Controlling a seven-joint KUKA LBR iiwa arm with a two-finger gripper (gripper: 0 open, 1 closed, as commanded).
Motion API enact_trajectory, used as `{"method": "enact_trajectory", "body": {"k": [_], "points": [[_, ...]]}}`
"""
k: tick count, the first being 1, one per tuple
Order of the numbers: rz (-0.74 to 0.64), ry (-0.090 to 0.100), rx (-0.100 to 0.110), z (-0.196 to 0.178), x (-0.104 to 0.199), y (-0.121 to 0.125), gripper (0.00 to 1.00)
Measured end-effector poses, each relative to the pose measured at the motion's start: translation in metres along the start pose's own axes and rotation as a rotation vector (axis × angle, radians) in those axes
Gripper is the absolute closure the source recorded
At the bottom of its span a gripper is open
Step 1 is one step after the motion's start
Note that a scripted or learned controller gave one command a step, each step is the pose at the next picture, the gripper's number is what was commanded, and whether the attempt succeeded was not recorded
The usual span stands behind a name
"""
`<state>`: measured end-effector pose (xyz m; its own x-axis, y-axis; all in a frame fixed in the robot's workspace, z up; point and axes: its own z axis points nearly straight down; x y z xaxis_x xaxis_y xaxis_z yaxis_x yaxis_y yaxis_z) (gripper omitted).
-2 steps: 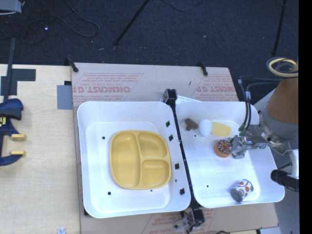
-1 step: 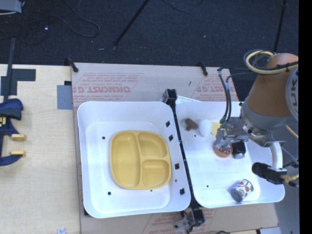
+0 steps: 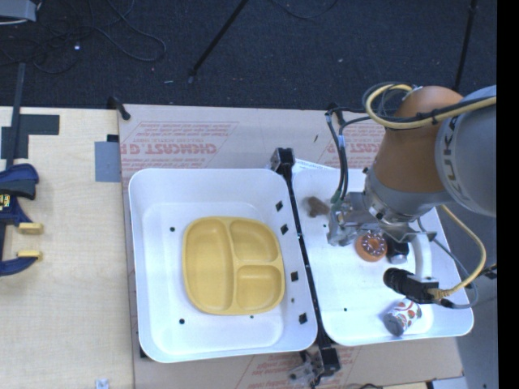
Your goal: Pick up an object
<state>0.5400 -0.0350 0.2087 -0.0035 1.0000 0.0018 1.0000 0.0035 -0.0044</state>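
Observation:
My gripper (image 3: 349,229) hangs low over the right bin (image 3: 350,331), under the grey arm with its orange band (image 3: 413,148). Just to the gripper's right lies a small round orange-red object (image 3: 371,246), very close to it; I cannot tell whether they touch. A small brown object (image 3: 315,207) lies on the bin floor to the gripper's upper left. A crumpled silver, red and white object (image 3: 401,316) rests near the bin's front right corner. The arm hides the far right part of this bin.
The left bin (image 3: 154,217) holds a yellow divided plate (image 3: 233,264). A black divider rail (image 3: 297,241) runs between the two bins. On the wooden bench at far left lies a blue clamp (image 3: 16,217).

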Motion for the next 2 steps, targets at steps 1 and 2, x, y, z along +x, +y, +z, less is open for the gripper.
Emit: {"method": "enact_trajectory", "body": {"k": [1, 2], "points": [[-0.001, 0.0, -0.001, 0.006, 0.054, 0.012, 1.0], [-0.001, 0.0, -0.002, 0.0, 0.103, 0.029, 1.0]]}}
